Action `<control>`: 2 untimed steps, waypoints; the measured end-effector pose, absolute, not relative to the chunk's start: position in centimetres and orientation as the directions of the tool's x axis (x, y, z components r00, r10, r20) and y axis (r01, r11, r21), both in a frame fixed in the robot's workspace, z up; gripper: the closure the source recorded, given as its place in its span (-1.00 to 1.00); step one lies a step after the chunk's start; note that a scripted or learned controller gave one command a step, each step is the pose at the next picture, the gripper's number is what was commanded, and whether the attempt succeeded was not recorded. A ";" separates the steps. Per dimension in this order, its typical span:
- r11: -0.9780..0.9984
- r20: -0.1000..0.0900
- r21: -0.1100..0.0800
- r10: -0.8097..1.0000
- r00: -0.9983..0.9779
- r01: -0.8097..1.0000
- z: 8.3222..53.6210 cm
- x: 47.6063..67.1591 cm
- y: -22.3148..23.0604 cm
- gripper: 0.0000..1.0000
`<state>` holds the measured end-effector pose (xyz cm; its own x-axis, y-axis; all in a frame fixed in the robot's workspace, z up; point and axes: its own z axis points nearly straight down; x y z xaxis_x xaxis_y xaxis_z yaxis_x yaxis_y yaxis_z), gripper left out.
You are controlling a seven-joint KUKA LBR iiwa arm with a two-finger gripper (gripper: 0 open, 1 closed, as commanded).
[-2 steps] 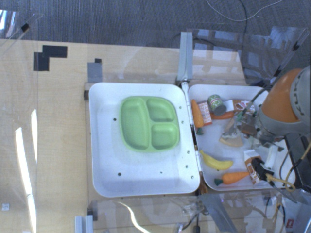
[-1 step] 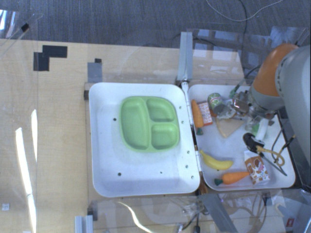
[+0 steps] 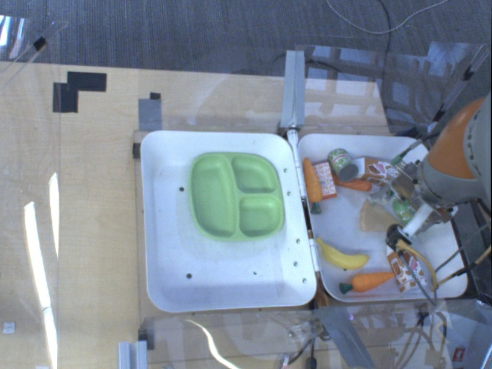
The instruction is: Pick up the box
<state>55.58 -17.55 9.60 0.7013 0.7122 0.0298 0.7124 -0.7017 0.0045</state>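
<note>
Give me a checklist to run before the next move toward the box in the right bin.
1. Box found: the red and white box lies in the right bin, near the wall it shares with the other bin. Ok.
2. Room around the box: a carrot lies close between it and that wall, and a can sits just behind it. Not ok.
3. Gripper above the box: the gripper sits farther toward the arm's side, apart from the box. Not ok.
4. Gripper free of load: cannot tell.
5. Banana away from the box: ok.
</note>
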 end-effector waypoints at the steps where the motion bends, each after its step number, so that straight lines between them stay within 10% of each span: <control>1: -0.710 0.003 0.006 0.704 0.710 0.704 25.9 64.6 -19.0 -1.00; 2: -0.756 0.016 0.022 0.655 0.756 0.654 12.0 63.4 -17.0 -1.00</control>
